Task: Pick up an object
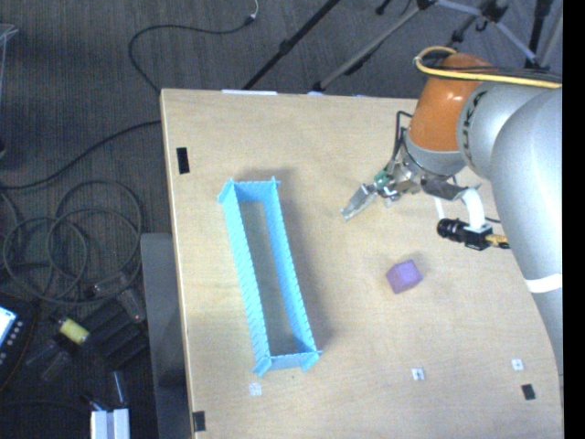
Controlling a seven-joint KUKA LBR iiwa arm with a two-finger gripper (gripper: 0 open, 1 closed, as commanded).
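Arm (512,154): grey with an orange band, entered from the right edge and reached over the upper right of the board.
Gripper (352,210): hung low over the board, right of centre, pointing down and to the left; empty.
Fingers: too small and blurred to judge whether spread or pressed together; cannot tell.
Block (403,275): small purple cube, lay on the board below and to the right of the gripper, apart from it and touching nothing else.
Frame (267,277): long, narrow light-blue rectangle with ridged walls, open in the middle, lay flat on the left half of the board, tilted slightly; well apart from the block.
Board (366,373): pale wood, bore small black marks near its edges.
Floor (82,108): dark carpet with loose black cables at left and tripod legs at top.
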